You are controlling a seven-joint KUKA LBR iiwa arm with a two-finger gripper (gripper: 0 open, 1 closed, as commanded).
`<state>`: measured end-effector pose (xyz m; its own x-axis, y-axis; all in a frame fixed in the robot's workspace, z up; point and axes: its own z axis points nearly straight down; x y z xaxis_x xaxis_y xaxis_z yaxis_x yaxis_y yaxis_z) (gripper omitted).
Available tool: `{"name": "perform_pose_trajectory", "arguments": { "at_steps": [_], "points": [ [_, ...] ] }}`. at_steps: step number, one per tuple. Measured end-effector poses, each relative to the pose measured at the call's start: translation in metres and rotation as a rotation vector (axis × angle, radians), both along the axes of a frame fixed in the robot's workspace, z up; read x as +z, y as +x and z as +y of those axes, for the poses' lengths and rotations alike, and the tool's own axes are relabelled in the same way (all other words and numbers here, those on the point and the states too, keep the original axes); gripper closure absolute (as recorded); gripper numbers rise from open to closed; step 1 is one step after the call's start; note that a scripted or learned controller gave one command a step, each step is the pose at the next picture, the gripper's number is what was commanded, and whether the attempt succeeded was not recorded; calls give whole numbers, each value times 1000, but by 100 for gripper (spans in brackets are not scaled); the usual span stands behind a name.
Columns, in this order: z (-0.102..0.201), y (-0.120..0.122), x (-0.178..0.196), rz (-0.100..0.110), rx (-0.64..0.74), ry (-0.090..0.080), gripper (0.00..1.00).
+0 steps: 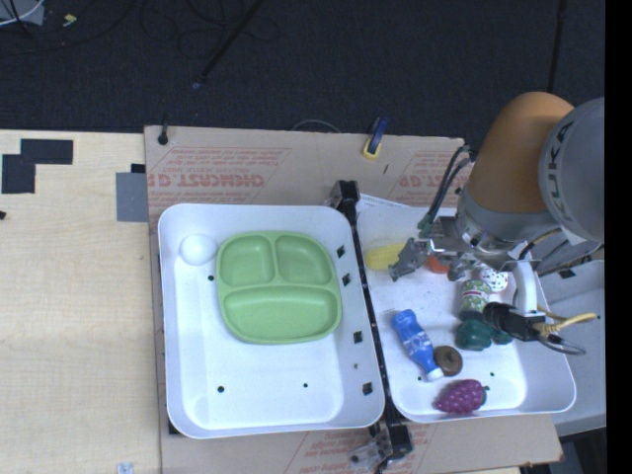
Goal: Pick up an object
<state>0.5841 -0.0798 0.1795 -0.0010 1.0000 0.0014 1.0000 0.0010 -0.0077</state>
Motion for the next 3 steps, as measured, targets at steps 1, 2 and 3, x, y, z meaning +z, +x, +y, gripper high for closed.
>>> {"name": "perform_pose_trajectory", "arguments": {
  "at_steps": [1,2,3],
  "points": [
    [-1,7,-49,-1,-2,0,0],
    [0,7,-94,-5,-3,-4,0],
    [-1,7,-83,-3,-9,-1,100]
  ]
}}
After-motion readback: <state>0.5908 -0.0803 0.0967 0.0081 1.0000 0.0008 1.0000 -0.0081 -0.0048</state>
